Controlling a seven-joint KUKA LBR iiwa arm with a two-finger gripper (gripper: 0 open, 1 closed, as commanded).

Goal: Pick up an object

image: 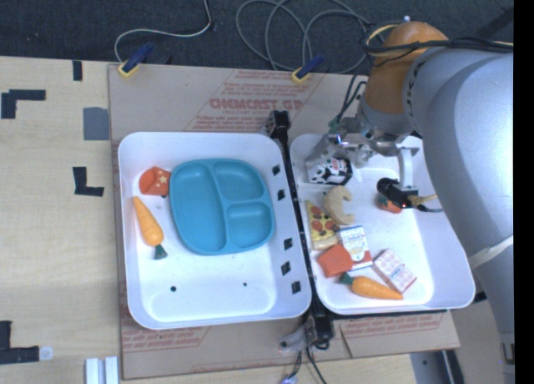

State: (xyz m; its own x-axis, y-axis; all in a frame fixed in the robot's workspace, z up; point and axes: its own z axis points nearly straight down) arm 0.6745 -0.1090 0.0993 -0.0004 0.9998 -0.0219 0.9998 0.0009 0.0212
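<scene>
My gripper hangs low over the back left part of the right bin, just above a small black-and-white cow toy. Whether it touches the toy is not clear. In front of the cow lie a beige curved piece, a pizza slice, a small carton, a red block, a striped box and an orange carrot.
The left bin holds a blue divided plate, a red toy and another carrot along its left side. The big grey arm covers the right bin's far right. Cables lie behind the bins.
</scene>
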